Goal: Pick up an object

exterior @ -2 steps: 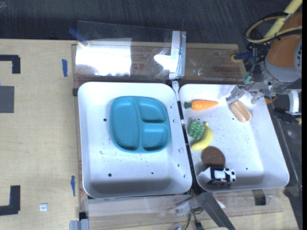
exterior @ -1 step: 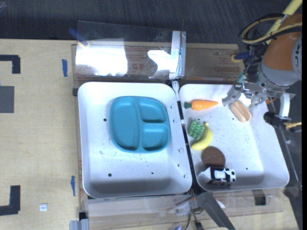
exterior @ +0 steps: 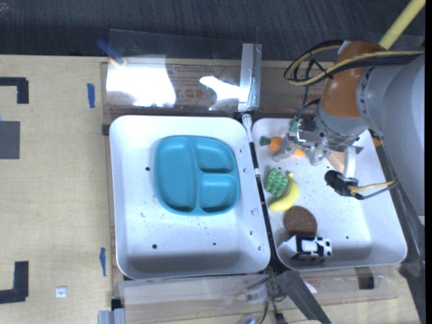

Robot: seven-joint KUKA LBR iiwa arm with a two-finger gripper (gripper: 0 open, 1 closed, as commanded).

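At the right bin's (exterior: 388, 245) near edge we see a black-and-white toy (exterior: 312, 247), then a brown disc (exterior: 300, 219), a banana (exterior: 286, 196) and a green piece (exterior: 276, 180) along its left wall. The gripper (exterior: 312, 148) hangs over the far left corner by an orange piece (exterior: 275, 142); we cannot tell its state. We judge it is approaching; next, descend.
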